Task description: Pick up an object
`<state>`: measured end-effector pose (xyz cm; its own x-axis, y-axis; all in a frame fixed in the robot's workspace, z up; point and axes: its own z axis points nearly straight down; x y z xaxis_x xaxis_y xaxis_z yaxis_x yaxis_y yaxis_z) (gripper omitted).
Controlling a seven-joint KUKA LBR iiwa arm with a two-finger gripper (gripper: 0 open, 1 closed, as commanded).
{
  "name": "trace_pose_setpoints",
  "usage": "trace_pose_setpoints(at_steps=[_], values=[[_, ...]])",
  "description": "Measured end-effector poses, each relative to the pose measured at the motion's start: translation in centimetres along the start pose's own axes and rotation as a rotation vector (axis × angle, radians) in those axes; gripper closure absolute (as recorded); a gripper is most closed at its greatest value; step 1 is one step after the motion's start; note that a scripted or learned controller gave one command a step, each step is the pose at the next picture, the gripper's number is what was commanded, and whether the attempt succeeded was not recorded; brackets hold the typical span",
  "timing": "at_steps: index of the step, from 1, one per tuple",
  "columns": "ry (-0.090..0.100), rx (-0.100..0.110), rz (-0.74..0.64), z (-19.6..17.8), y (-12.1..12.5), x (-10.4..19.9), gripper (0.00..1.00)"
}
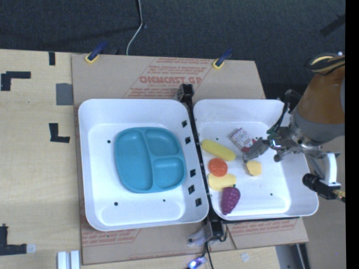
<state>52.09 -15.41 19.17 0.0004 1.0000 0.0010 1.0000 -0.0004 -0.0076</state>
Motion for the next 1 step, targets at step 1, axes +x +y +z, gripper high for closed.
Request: trace_pose_setpoints(at_steps=[1], values=[[0.001,0.002,-0.001,6.31,-0.72,0.23,0.0]])
